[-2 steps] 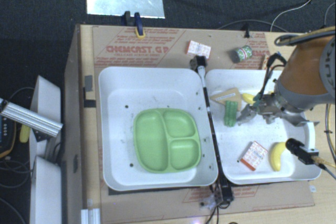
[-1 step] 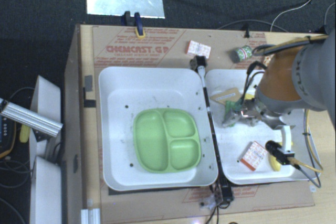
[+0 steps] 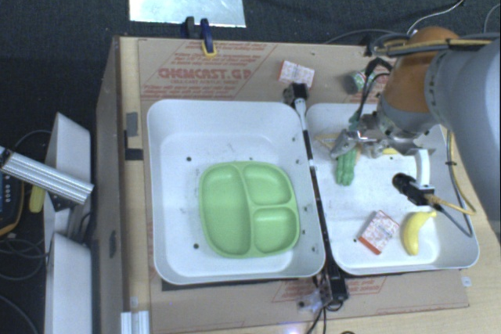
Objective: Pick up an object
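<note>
Gripper [image 3: 354, 141] at twelve o'clock of the green toy [image 3: 345, 168]; how far open it is cannot be told. Closing so off-centre could knock the toy aside.

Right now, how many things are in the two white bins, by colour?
Green: 2, the divided plate and the long green thing
Yellow: 1, the banana
Red and white: 1, the small packet
Total: 4

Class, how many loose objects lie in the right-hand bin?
3: a green object at the upper left, by the gripper; a red-and-white packet near the front; a banana beside it. The arm may hide more.
</note>
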You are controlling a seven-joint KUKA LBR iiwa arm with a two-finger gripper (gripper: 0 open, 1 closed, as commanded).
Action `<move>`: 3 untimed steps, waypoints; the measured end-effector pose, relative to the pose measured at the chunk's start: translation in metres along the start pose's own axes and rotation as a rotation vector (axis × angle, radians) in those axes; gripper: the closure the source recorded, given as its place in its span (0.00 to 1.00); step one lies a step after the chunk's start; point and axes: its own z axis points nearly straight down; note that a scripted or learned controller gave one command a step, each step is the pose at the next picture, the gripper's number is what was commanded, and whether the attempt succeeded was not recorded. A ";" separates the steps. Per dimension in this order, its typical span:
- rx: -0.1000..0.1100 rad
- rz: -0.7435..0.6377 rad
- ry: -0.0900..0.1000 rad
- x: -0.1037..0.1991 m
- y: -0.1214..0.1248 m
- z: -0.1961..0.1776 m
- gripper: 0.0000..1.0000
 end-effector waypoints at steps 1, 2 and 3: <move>0.000 -0.002 0.000 0.000 0.000 -0.011 1.00; -0.001 0.002 -0.002 -0.051 -0.017 -0.085 1.00; 0.000 0.002 -0.001 -0.050 -0.017 -0.084 0.00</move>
